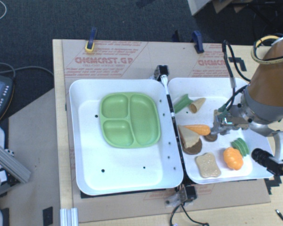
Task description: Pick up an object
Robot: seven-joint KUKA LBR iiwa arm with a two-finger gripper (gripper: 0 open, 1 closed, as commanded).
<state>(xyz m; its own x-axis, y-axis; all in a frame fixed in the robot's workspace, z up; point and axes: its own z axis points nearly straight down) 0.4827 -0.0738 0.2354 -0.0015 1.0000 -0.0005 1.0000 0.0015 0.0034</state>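
Toast, one tan slice with a rough crumb face, lies at the front edge of the right bin, closest to the lens. Just beside it, to the right, sits one orange fruit, round and glossy. Beyond the fruit lies a small green piece, ridged like a pepper or pickle. Left of the toast is a cream wedge resting on a dark brown disc, and one carrot, smooth and tapered, lies across the wedge's far edge. Farther back are one flat green strip and, touching its right end, a tan cone. That makes eight toy foods in the right bin, all plastic-looking.

Reaching in from the right, the grey arm with its orange band ends in the gripper, low over the bin at the carrot's thick end. Its fingertips are lost against a dark blob beneath them, so I cannot tell how far apart they stand or whether anything is between them.

Holding a single thing, the left bin has one pale green tray, matte, rounded-square, split into three compartments. Both bins are shallow, white and smooth, side by side on the table, whose brown paper cover bears red print.
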